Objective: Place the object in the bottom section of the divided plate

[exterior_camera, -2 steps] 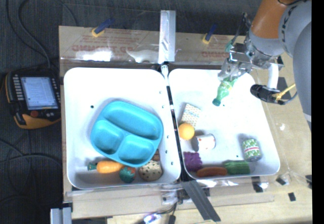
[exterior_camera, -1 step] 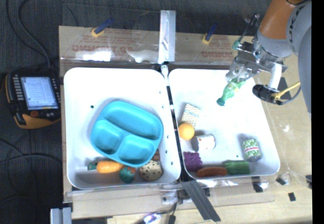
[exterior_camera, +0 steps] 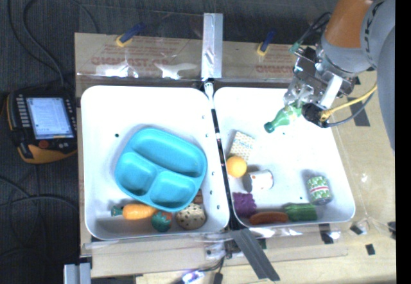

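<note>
The tool (exterior_camera: pixel 300 104) grips a green bottle (exterior_camera: pixel 282 119) above the right bin (exterior_camera: pixel 343 177), well apart from the blue divided plate (exterior_camera: pixel 160 167).

Robotics lab; teach pendant (exterior_camera: pixel 43 123), taped bench (exterior_camera: pixel 160 58)

The arm (exterior_camera: pixel 359 13) is cut off by the top and right edges. The gripper (exterior_camera: pixel 300 104) covers the bottle's (exterior_camera: pixel 281 119) far end. Beneath the plate's (exterior_camera: pixel 160 167) near rim, a carrot (exterior_camera: pixel 137 212), ball (exterior_camera: pixel 161 221) and speckled lump (exterior_camera: pixel 191 216) are partly hidden.
</note>
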`<act>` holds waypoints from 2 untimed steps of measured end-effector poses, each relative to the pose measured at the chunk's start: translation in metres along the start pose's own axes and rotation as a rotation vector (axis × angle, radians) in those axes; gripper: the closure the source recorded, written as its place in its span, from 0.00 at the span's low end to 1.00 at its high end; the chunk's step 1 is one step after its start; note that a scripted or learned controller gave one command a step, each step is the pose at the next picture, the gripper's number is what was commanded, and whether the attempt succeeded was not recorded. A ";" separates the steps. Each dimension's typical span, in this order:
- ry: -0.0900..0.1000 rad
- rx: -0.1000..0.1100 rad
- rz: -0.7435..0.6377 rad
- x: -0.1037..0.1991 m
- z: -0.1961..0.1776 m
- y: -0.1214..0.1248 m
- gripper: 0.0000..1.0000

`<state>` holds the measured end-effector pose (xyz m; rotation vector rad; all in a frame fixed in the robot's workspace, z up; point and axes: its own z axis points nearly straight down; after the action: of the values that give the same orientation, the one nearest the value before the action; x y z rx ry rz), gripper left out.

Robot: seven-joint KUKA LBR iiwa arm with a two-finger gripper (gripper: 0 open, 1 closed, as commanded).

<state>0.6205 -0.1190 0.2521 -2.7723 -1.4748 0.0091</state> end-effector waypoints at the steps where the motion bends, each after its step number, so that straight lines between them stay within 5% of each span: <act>1: -0.002 -0.002 -0.082 0.005 0.015 0.026 1.00; 2: -0.001 0.000 0.238 0.022 -0.024 -0.028 1.00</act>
<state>0.6092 -0.0853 0.2757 -2.9291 -1.1360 0.0102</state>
